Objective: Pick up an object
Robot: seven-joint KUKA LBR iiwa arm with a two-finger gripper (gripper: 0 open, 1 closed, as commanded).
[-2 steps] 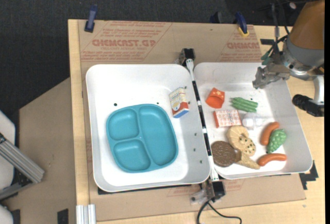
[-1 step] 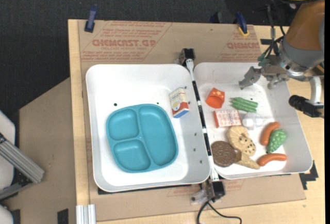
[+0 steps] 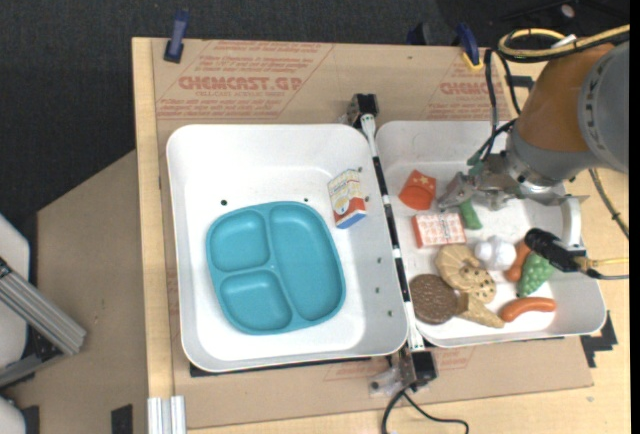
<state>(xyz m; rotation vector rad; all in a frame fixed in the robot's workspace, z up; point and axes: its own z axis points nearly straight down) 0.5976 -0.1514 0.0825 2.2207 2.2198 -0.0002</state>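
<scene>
My gripper [image 3: 466,192] hangs low over the middle of the right bin [image 3: 440,144], at the end of the grey and orange arm that reaches in from the right. Just below it lies a small green piece [image 3: 470,216]. An orange-red block [image 3: 418,190] sits to its left, and a pink wafer packet [image 3: 438,228] lies below that. Nothing is seen held in the gripper.
The right bin's front half holds a chip cookie [image 3: 465,269], a brown round biscuit [image 3: 433,299], a white ball [image 3: 488,252], a green cone-shaped toy [image 3: 535,273] and an orange sausage [image 3: 527,308]. In the left bin [image 3: 190,222] are a teal divided plate [image 3: 275,265] and a small carton [image 3: 347,198].
</scene>
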